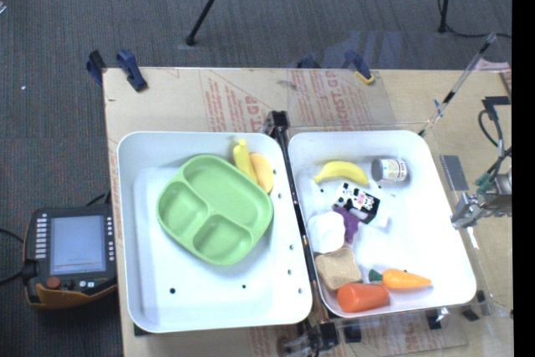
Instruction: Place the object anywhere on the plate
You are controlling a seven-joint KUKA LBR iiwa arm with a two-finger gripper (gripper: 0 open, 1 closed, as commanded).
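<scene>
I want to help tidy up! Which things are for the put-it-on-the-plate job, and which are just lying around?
For the job:
green plate in the left bin
toy food in the right bin: banana, carrot, bread slice, small jar

Just lying around:
handheld screen on the floor
blue clamps on the bench edge

- A tan bench [209, 96] with faint red print carries everything.
- Two shallow white bins sit directly on it, touching: left bin [138, 263], right bin [435, 238].
- Blue clamps [129, 69] grip its far edge.
</scene>
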